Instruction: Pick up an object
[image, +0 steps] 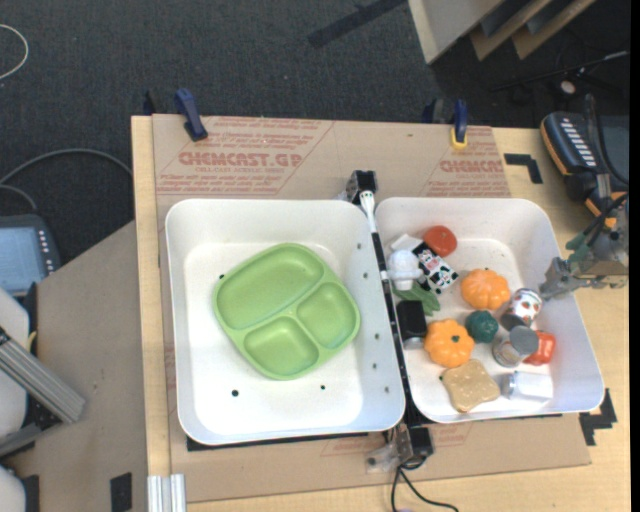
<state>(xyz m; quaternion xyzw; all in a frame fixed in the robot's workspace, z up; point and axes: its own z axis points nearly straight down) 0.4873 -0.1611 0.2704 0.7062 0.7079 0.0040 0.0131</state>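
The gripper (553, 279) is showing at the right rim of the right bin (560, 236), its grey fingers pointing leftward over the bin wall. The fingertips are too small and dim to read, so whether the jaws are standing wide or narrow cannot be told; nothing is visibly sitting between them.

The objects are lying in the right bin, left of and below the gripper. The nearest is a small round brown-and-white piece (526, 303), sitting just beside the fingertips and slightly lower. An upper orange pumpkin (485, 289) is resting further left, near but apart from the gripper. A second orange pumpkin (449, 342) is lying lower, with a dark green ball (482, 326) between the two. A grey can (511, 350) and a red piece (541, 347) are sitting below the gripper. A slice of toast (469, 385) is lying near the front wall. A red tomato (438, 240) is resting toward the back.

The left bin (190, 300) is carrying a green divided plate (287, 310), well apart from the gripper.
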